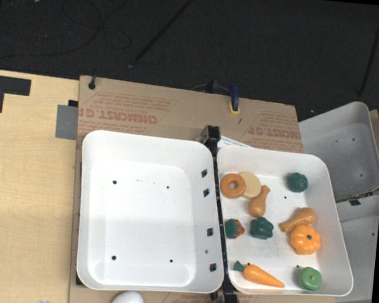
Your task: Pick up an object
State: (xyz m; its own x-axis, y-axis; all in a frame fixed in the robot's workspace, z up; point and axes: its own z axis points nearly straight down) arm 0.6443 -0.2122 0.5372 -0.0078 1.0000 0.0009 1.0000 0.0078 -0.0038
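We can't really make out the little red and green toy (pixel 234 229) tucked against the right bin's (pixel 336 213) left wall, too small to name. The grey tray (pixel 351 148) past that bin's far right corner gets chopped off by the frame edge.

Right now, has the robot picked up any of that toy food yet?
Nothing looks picked up. The carrot, pumpkin, donut, green apple and the rest all lie in the right bin. Nothing seems in hand, so the whole pick is left. A white egg sits outside, in front of the left bin.
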